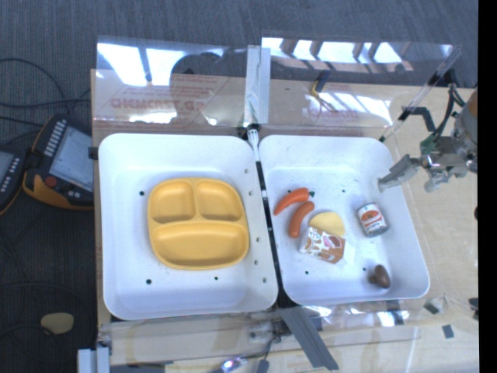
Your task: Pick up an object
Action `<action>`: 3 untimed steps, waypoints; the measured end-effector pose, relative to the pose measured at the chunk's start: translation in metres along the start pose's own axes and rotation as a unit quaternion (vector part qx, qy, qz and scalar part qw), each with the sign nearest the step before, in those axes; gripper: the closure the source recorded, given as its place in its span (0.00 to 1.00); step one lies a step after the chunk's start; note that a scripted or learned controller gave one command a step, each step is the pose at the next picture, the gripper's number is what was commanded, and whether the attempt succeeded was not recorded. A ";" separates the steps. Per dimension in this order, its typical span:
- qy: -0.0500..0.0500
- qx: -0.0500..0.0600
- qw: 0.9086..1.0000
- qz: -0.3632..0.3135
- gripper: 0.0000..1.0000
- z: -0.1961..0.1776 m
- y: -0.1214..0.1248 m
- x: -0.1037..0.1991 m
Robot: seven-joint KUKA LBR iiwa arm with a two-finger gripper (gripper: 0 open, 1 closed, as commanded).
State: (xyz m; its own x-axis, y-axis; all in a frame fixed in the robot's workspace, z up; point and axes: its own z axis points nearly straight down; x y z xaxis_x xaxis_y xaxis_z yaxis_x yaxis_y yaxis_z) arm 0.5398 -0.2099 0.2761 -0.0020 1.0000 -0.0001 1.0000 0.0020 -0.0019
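Two white bins point(109, 208), yellow tray point(199, 222) left, tool point(435, 165) at right rim, grip state unclear.

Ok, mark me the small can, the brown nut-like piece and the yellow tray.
small can point(373, 219), camera view, on its red label side.
brown nut-like piece point(379, 275), camera view, on its rounded top.
yellow tray point(198, 245), camera view, on the floor of its large near compartment.

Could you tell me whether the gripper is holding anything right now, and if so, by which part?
Nothing is held: the gripper sits at the right bin's edge, apart from the small can.
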 end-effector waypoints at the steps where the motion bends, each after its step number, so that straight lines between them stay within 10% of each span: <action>1: 0.001 0.000 0.992 0.123 0.00 0.096 0.018 -0.011; 2: 0.006 -0.002 0.983 0.181 0.00 0.179 0.008 0.007; 3: 0.004 -0.001 0.983 0.181 1.00 0.172 0.007 0.006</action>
State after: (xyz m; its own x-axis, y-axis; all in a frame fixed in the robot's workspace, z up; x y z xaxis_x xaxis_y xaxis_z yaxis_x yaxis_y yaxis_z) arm 0.5462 -0.2043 0.1041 0.3547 0.9350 0.0074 0.9350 -0.3547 -0.0014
